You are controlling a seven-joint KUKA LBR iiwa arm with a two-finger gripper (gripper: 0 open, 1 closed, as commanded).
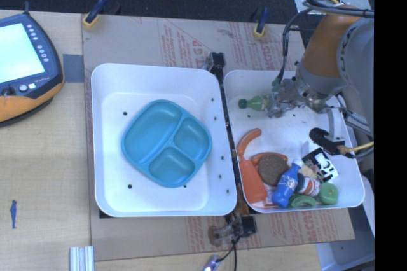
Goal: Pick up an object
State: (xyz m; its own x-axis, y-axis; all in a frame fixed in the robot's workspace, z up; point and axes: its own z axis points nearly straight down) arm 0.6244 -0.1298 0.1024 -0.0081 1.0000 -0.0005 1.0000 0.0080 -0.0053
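Note:
My gripper (282, 105) is low over the far part of the right bin (356, 184), with the grey arm and its orange band reaching in from the right. A small green bottle (253, 102) lies on its side just left of the gripper, close to or touching it. Toward the near side of the bin lies a heap: a curved orange sausage (247, 140), a brown round cookie (272, 166), an orange wedge (252, 183), a blue bottle (286, 184), a green ring (304, 201) and a black-and-white toy (323, 165).
The left bin (105, 136) holds a blue divided plate (166, 142). A tablet in an orange case (25, 66) lies on the bench at far left. Clamps (94, 11) hold the cardboard at the back edge.

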